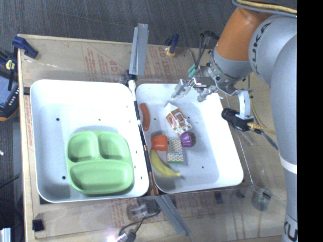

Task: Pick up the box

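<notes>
A white and orange carton box (177, 121) lies tilted in the middle of the right bin (227, 155). A smaller patterned box (175, 150) lies just in front of it, next to a purple item (187, 139). My gripper (192, 91) hovers over the back of the right bin, just behind and above the carton. Its fingers (179, 90) stand open and hold nothing.
The right bin also holds a red sausage (145, 116) by its left wall, an orange-red fruit (159, 142) and a banana (163, 166). A green divided plate (100, 162) lies in the left bin (50, 105). A black cable fitting (235, 118) juts over the right bin's right rim.
</notes>
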`<state>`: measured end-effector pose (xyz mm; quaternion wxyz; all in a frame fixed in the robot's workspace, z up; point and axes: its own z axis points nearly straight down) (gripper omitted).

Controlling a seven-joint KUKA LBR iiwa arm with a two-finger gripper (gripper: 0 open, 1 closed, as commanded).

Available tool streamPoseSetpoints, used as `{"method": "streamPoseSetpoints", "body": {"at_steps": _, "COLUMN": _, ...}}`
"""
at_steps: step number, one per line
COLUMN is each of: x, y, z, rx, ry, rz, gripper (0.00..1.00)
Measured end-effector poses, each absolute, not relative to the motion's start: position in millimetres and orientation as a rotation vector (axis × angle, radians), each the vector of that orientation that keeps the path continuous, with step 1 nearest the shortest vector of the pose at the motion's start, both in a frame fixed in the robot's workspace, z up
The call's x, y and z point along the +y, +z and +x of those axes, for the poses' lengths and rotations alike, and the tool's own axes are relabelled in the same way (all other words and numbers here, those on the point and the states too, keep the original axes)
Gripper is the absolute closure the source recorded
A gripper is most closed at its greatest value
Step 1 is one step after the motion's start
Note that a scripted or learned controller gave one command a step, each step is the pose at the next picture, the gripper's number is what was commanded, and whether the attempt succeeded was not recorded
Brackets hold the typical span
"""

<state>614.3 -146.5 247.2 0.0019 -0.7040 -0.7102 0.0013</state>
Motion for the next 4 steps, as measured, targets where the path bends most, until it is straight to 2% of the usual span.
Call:
{"method": "streamPoseSetpoints", "body": {"at_steps": 1, "x": -189, "y": 137, "z": 564.0, "rx": -2.300, "ry": 0.007, "rz": -2.134, "gripper": 0.00}}
{"method": "streamPoseSetpoints", "body": {"at_steps": 2, "x": -152, "y": 111, "z": 527.7, "rx": -2.289, "ry": -0.004, "rz": -2.170, "gripper": 0.00}}
{"method": "streamPoseSetpoints", "body": {"at_steps": 3, "x": -107, "y": 99, "z": 486.8, "rx": -2.441, "ry": 0.002, "rz": -2.031, "gripper": 0.00}}
{"method": "streamPoseSetpoints", "body": {"at_steps": 4, "x": -101, "y": 108, "z": 486.9, "rx": -2.446, "ry": -0.002, "rz": -2.003, "gripper": 1.00}}
